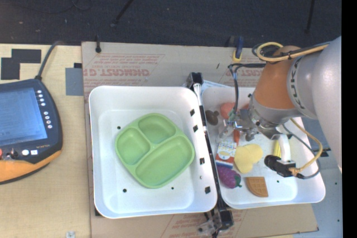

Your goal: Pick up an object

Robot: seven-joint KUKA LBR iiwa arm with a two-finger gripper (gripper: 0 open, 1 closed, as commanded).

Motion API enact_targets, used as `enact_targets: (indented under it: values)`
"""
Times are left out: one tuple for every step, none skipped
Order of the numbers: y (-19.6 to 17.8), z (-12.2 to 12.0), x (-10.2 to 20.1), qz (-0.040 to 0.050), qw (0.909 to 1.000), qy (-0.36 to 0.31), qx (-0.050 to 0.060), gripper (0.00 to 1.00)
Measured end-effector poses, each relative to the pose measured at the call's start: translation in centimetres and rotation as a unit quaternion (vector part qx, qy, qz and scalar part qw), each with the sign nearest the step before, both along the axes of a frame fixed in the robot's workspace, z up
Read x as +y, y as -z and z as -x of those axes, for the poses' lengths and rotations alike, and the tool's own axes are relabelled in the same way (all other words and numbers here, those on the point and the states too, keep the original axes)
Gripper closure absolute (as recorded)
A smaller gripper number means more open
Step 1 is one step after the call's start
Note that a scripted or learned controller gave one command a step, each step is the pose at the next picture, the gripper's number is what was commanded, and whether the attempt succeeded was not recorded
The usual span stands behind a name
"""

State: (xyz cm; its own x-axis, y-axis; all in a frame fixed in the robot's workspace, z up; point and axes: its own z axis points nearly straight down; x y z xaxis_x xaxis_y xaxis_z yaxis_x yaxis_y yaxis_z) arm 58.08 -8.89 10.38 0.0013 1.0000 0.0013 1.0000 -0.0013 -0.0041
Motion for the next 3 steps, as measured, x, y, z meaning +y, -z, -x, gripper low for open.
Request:
enact_targets:
  values:
    - [1.5,8.4,-0.3,0.0005,1.0,0.002,-0.004,0.0]
    - [0.5,8.2,-0.3,-0.0027,1.0,0.001,-0.001,1.0]
    - [-8.6,8.7,8.5,-0.0013,1.0,-0.005,-0.002,1.0]
